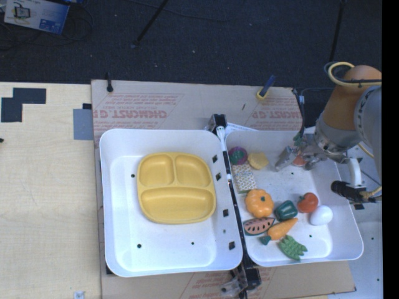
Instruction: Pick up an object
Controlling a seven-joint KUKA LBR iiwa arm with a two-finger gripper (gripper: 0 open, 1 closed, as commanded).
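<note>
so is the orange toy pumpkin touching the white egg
Apart. The camera view shows the orange toy pumpkin and the white egg separated by a green pepper and bare bin floor.

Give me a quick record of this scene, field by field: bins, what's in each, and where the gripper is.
left bin: yellow divided plate
right bin: toy foods, including pumpkin, watermelon slice, carrot, green pepper, tomato, white egg
gripper: over the right bin's far side, apart from the food cluster
held object: none visible

Location: probably a robotics lab. I work at a cardboard-lined bench (162,104) bearing white bins (112,229), toy food (259,202), dark carpet (218,30).
</note>
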